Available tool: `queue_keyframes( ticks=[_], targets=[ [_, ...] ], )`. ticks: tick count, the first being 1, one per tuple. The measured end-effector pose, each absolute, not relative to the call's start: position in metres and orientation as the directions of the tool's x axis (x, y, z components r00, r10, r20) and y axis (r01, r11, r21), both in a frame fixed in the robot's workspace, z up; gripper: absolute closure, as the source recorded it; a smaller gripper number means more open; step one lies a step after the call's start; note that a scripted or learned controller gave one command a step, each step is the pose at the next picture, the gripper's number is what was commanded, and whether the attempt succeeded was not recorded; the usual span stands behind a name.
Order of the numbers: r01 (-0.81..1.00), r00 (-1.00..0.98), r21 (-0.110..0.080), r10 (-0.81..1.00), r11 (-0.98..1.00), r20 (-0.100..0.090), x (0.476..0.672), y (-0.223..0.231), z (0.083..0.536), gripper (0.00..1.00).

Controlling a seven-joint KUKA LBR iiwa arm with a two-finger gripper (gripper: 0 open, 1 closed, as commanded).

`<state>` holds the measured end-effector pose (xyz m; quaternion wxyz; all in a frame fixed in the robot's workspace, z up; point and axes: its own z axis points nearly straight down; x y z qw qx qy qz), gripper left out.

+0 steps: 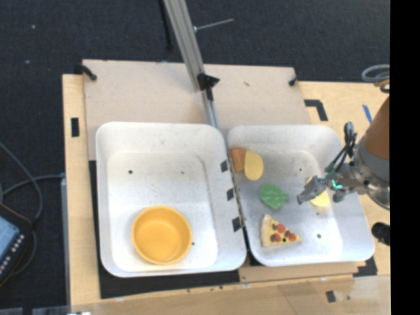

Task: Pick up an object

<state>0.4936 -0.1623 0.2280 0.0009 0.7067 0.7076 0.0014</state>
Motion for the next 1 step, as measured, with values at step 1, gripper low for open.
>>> queue_keyframes(
  ticks=[1],
  targets=[
    [1.000, 0.001, -0.002, 1.000, -0.001, -0.001, 0.4898, -0.1618, 0.1852, 0.00]
  ],
)
